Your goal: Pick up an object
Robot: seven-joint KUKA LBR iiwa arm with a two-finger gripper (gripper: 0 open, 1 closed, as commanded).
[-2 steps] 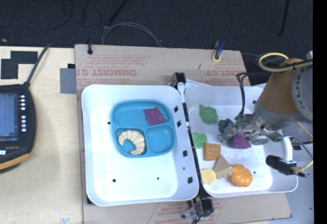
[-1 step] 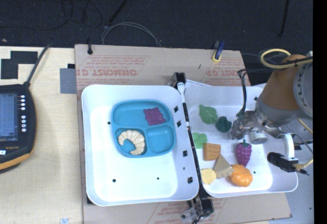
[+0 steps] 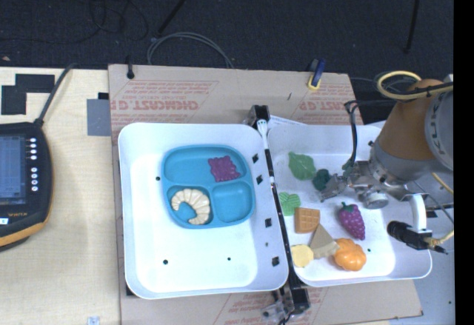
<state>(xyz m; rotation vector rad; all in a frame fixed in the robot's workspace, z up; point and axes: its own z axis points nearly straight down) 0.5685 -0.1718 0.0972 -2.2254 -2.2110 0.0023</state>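
Over the right bin the gripper hangs low — whether its fingers are apart or closed I cannot tell. A dark green piece lies just beside the tip, purple grapes near below. Across the divider, the left bin holds a blue tray with a croissant.

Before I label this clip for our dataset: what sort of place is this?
Probably a robotics lab bench: two white bins of toy food, a grey arm reaching in, and a teach pendant beside loose cables.
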